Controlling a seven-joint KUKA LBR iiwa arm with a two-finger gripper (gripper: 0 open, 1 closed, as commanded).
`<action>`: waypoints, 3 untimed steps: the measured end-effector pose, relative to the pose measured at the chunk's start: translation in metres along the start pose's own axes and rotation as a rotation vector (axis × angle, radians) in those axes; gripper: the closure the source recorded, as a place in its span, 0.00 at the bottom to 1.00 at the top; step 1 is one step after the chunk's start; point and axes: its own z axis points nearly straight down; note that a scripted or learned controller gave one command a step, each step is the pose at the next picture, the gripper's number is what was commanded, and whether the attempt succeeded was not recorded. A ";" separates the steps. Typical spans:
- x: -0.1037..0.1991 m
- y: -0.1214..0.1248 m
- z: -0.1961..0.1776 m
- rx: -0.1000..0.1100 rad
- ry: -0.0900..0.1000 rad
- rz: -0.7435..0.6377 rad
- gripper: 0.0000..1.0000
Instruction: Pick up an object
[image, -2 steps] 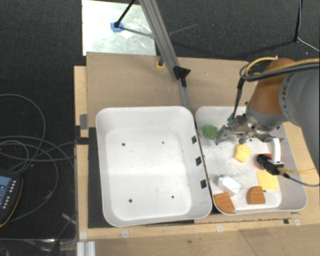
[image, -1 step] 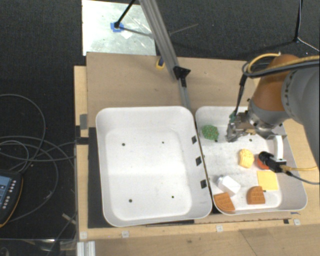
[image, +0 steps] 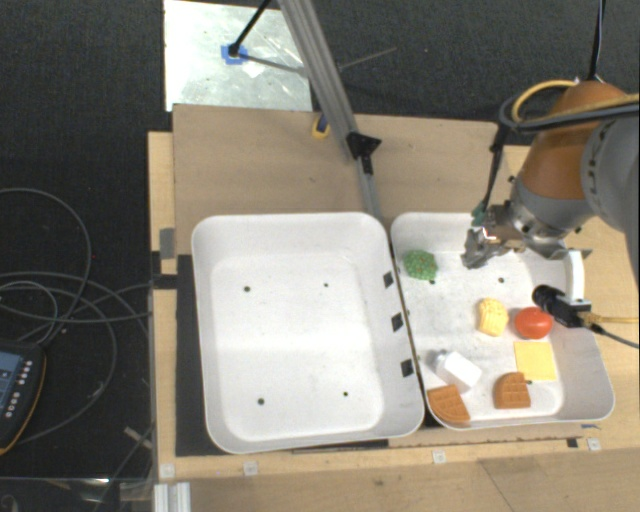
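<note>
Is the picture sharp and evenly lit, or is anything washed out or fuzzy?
In the camera view, the left bin looks bright and nearly featureless; the food pieces in the right bin cast only faint shadows; the claw is dark and slightly soft, its details hard to read; the foil-like sheet at top glares.

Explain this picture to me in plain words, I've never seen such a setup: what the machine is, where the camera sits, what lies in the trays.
One camera looks down at a slant on a bench with two shallow white bins. The grey and orange robot arm reaches in from the right; its gripper hangs over the right bin, with nothing visibly held. In that bin lie a green lump, a yellow piece, a red tomato-like ball, a flat yellow square, a white block and two orange-brown pieces. The left bin sits beside it.
</note>
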 end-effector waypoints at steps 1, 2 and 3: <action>0.002 0.004 -0.044 -0.001 0.000 -0.002 1.00; 0.008 0.001 -0.106 -0.002 0.000 -0.003 1.00; 0.063 0.020 -0.103 0.002 0.002 -0.008 1.00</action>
